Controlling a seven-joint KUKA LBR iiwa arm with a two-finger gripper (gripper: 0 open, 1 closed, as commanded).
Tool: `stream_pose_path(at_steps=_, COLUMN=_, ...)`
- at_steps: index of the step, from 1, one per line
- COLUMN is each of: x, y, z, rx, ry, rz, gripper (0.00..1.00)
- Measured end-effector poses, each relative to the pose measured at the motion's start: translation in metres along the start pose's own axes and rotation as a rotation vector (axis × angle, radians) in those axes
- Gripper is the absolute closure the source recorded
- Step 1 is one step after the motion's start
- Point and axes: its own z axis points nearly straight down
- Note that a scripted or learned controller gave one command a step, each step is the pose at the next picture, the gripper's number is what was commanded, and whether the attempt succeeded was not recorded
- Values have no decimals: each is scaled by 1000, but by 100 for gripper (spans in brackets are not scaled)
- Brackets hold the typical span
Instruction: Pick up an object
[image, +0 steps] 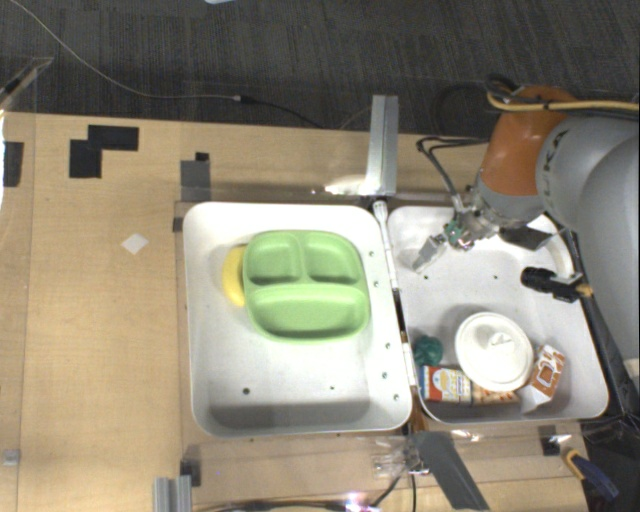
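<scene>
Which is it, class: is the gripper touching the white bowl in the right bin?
Apart. The camera view shows the gripper near the bin's top left, with bare bin floor between it and the white bowl.

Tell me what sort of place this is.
Probably a robotics lab test bench: a robot arm reaches over two white bins on a wooden bench, with loose cables behind.

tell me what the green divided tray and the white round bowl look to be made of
Green divided tray: likely moulded plastic, matte; even flat colour, soft rounded compartment edges, no sharp glare.
White round bowl: probably plastic, possibly ceramic; smooth, slightly glossy, with a faint highlight on its rim. The look leaves it open.
</scene>
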Motion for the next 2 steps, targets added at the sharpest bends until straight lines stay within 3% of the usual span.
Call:
stream_pose_path(at_steps=1, x=7, y=7, z=1, rx=-7, ry=-1, rz=185, gripper=0)
stream_pose_path(at_steps=2, x=-22, y=-11, z=3, rx=1, ry=18, rz=-14, gripper=0)
